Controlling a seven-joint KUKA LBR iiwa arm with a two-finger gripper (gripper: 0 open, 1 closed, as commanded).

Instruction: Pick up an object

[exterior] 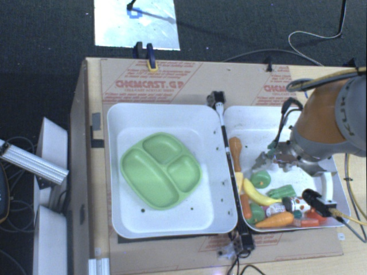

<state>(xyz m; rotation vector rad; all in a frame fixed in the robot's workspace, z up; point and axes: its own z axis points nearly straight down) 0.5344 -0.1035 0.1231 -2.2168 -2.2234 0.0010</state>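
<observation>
several toy foods heaped in right bin (pixel 258 119)'s near corner: yellow banana (pixel 259 193), green round piece (pixel 261 180), orange carrot (pixel 274 220), green pepper (pixel 281 192). gripper (pixel 269 160) low over heap, just above green round piece, finger state cannot tell. green divided plate (pixel 160 169) in left bin (pixel 132 119).

1. The place reads as a robotics lab: a grey arm (pixel 338 119) with an orange band reaches over a bench (pixel 172 76) covered in printed protective board.
2. Two white bins (pixel 166 113) hold toy food and a green divided plate (pixel 161 169).
3. Loose cables (pixel 321 36) trail across dark carpet (pixel 40 44).
</observation>
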